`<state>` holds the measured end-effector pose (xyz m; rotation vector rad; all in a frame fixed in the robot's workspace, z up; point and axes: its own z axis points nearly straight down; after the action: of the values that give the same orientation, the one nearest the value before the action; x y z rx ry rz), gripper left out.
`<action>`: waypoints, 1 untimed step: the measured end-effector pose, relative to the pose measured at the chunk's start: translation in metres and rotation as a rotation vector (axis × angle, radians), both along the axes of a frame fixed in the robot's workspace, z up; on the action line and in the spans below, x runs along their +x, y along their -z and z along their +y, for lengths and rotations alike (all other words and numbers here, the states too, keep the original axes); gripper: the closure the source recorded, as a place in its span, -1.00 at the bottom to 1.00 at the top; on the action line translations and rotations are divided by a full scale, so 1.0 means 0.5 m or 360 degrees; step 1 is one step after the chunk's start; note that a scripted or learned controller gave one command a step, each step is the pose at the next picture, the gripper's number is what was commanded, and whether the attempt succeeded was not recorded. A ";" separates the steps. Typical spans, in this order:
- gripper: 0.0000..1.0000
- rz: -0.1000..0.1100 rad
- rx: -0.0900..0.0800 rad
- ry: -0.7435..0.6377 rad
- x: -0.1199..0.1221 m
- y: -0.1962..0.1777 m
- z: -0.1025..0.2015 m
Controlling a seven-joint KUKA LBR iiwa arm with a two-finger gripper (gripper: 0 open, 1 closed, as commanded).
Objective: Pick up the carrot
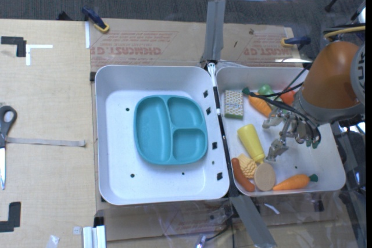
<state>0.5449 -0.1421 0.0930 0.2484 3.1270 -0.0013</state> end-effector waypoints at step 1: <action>-1.00 0.0000 0.0001 0.0245 0.071 0.000 0.046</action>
<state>0.5806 -0.1190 0.0931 0.4881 3.0986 -0.0010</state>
